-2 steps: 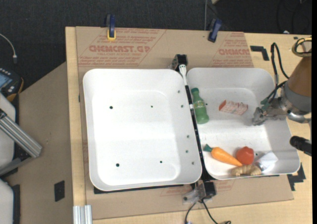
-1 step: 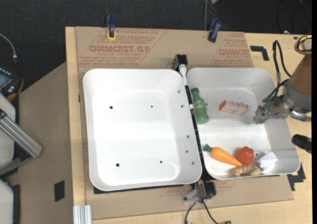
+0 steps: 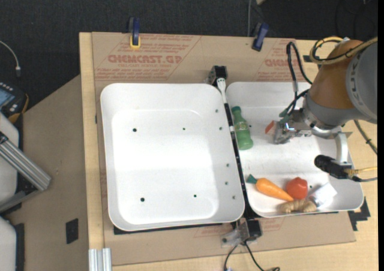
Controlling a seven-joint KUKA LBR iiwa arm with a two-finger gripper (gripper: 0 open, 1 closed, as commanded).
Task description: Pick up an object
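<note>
The arm reaches in from the right, wrist bent downward.

Arm cut off at right edge. Small red item beside gripper partly hidden, unidentifiable.

Looking smooth, glossy white plastic: both bins; showing matt brown cardboard: counter; gleaming shiny plastic: green bottle
</note>
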